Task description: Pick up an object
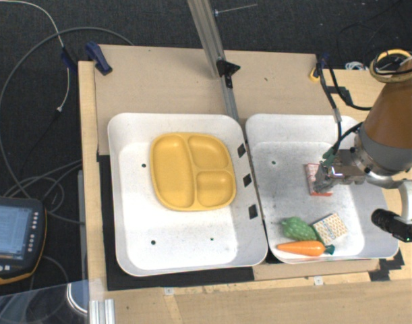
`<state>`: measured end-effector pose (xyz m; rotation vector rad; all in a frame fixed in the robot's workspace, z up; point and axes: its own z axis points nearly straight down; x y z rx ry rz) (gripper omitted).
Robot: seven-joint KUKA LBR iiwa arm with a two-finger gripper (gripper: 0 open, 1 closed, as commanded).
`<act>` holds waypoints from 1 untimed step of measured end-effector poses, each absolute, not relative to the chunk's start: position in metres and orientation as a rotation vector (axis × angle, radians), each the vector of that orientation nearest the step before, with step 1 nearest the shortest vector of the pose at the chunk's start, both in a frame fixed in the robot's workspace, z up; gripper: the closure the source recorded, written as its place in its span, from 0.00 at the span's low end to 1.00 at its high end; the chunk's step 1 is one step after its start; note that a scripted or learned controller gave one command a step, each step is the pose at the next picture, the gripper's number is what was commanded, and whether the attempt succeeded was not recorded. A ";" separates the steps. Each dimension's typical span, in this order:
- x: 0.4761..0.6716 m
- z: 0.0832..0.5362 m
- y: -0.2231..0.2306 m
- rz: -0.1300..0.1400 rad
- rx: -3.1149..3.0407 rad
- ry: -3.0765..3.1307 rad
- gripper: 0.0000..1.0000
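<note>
So two white bins side by side on the bench. The left bin (pixel 125 201) has a yellow divided plate (pixel 192 170) lying flat in it, three compartments, sitting a bit toward the upper middle of the bin.

The right bin (pixel 280 181) has the small stuff – a green bumpy toy vegetable (pixel 297 229) near the bottom edge, an orange carrot (pixel 301 248) lying sideways just below it and touching or nearly touching, and a little patterned packet (pixel 331 227) just to the right of the green one, tilted. All three are bunched together in the lower corner of that bin.

The gripper (pixel 321 179) is down over the middle of the right bin, well above that cluster in the picture, with something small and pinkish-red at its tip – can't tell if that's an object or part of the tool, and honestly can't tell how the gripper is set either.

Around it: a metal pole (pixel 209 29) slants across the top, blue clamps (pixel 98 57) at the bench corner, cables on the dark floor, and a teach pendant (pixel 13 235) at the left edge
</note>
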<state>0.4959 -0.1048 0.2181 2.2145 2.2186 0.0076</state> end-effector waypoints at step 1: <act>0.498 0.264 -0.105 0.007 2.215 2.220 1.00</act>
